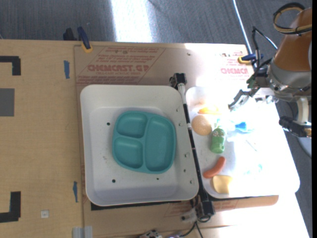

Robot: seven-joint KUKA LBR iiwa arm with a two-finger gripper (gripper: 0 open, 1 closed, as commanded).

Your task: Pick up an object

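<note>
Nearest the camera, at the front edge of the right-hand shallow white bin (285, 185), lies a small pale yellow wedge-shaped piece (221, 183). Just beyond it, almost touching, an orange-red sausage-shaped toy (214, 167) lies on a slant, its long axis running from lower left up to upper right. Farther in, a green bottle-shaped toy with a pale label (217, 139) lies nearly upright in the view, its long axis running near to far with the narrow end pointing away from the camera. Close beside its far end sits a rounded tan egg-shaped object (201, 125), next to the black divider between the bins. A small blue piece (240, 127) rests to the right of the green toy, and a yellow item (209, 111), washed out by the glare, lies just beyond the tan one.

The tool (239, 98) hangs at the far right of this bin, beyond and to the right of all these objects, well apart from the sausage and wedge and nearer the yellow and blue pieces. Its fingers are spread apart, with nothing between them.

In the left white bin (94, 133) on the cardboard-covered counter (39, 133) rests a teal three-compartment plastic plate (144, 141).
</note>
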